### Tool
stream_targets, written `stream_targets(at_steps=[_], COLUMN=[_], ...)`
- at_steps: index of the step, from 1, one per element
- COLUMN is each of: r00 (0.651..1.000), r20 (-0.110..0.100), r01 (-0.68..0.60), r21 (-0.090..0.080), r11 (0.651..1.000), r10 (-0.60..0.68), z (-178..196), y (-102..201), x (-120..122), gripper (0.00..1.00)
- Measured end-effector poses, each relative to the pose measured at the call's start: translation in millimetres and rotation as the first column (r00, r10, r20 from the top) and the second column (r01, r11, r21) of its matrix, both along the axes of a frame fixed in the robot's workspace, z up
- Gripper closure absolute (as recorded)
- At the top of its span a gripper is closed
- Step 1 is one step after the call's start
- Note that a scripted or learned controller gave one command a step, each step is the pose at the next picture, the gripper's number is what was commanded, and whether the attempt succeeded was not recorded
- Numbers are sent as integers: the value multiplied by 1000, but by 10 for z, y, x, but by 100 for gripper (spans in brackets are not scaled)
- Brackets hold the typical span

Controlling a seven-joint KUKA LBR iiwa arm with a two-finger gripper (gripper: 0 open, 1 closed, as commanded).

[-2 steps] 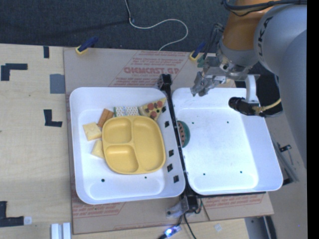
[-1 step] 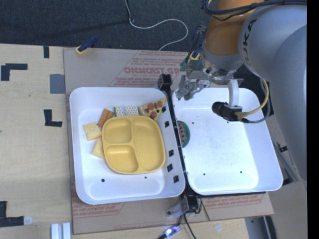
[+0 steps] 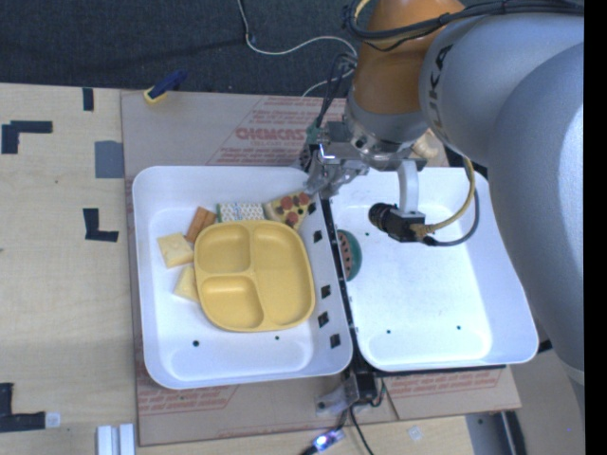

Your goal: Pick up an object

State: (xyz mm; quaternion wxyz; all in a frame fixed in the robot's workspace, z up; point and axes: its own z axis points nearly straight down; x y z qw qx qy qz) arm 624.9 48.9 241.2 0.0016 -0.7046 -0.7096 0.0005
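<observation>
Yellow plastic catches my eye first: a divided plate [image 3: 254, 275] lies flat in the left bin [image 3: 152, 349], filling most of its middle. Around the plate's ten to twelve o'clock rim I see flat toy food: a pale cracker [image 3: 174, 249], a brown piece [image 3: 200, 223], a speckled strip [image 3: 239, 212] and a pizza slice [image 3: 287, 207]. At the plate's three o'clock, just over the divider in the right bin [image 3: 493, 339], a round watermelon-like piece [image 3: 351, 255] rests against the wall. My gripper [image 3: 321, 183] hangs above the divider at the plate's one o'clock, near the pizza slice; whether it is parted or closed, I cannot tell.
</observation>
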Motion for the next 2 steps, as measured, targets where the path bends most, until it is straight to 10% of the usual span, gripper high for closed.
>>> stream_targets(at_steps=[2], r00=[1000], r20=[1], r01=[4], r21=[-2], r11=[1000], r10=[-4], z=[-130], y=[555], x=[-36], gripper=[100])
